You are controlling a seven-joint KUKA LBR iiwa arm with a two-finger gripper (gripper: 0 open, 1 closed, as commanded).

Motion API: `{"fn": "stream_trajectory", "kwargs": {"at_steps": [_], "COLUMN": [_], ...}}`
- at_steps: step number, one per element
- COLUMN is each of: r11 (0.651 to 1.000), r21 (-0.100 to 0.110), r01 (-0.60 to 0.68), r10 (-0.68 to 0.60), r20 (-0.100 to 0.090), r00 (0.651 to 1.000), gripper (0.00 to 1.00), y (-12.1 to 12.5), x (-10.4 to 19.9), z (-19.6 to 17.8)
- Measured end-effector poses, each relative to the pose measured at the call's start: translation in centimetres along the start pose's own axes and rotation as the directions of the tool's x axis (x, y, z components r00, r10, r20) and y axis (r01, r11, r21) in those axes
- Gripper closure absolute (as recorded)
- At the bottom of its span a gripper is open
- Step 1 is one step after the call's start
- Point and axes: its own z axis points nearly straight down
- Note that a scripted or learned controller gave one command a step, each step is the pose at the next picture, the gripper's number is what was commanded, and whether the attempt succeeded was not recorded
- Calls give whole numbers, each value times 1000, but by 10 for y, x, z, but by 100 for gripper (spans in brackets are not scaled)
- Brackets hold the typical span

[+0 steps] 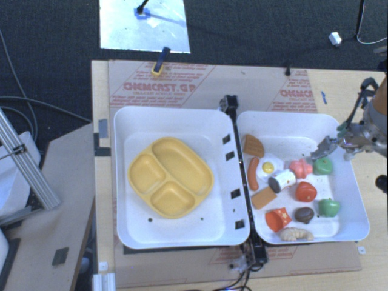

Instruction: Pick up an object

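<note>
The right shallow white bin (347, 173) holds an assortment of small plastic toy food pieces; the left shallow white bin (124, 162) holds a yellow three-compartment plastic tray (170, 176). Both bins rest on the counter (103, 90).

The end effector (327, 145) sits above the right bin near its 2 o'clock edge. Whether it is released or clenched cannot be told at this resolution, and no object is seen grasped.

Nearest candidates: a green rounded toy (323, 166) lies just beside the end effector at its 6 o'clock; a pink lumpy toy (301, 168) lies near it at about 7 o'clock, beside a white cylinder with a dark end (282, 180). A red rounded toy (305, 191) lies farther out toward 7 o'clock.

Judgement: the green toy is the closest target and has no marked long axis, so approach orientation is not critical. A short descent toward 6 o'clock should suffice. The neighbouring pink toy leaves little clearance on that side.
</note>
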Motion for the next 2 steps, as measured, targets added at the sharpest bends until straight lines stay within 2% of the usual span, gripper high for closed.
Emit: {"fn": "stream_trajectory", "kwargs": {"at_steps": [1, 2], "r11": [999, 1000], "r21": [-35, -31], "r01": [0, 2], "r10": [1, -2], "r20": [17, 16], "r00": [1000, 1000], "gripper": [0, 0], "y": [25, 8], "x": [-15, -12], "z": [108, 115]}}
